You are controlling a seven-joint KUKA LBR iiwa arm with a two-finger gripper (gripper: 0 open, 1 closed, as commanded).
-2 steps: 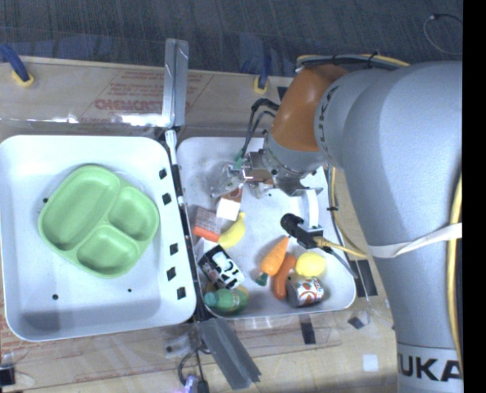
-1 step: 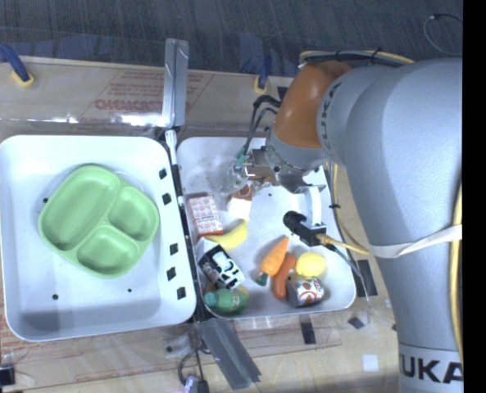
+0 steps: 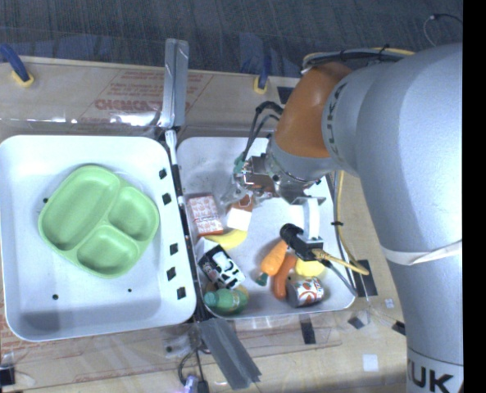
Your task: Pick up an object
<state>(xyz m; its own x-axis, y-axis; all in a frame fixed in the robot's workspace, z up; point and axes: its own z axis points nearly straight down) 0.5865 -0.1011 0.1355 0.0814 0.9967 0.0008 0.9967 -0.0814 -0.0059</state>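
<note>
One green divided plate (image 3: 100, 218) lies in the left bin (image 3: 21, 301). The right bin (image 3: 202, 158) holds roughly eight small items, one a carrot (image 3: 273, 259). The gripper (image 3: 244, 178) hangs above; its grip cannot be told.

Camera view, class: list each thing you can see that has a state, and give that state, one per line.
Green divided plate: upright, nothing in it, in the left bin.
Hand: low in the right bin, above the white block.
Carrot: lying flat.
Small red packet: lying flat by the divider.
Can: on its side.
</note>
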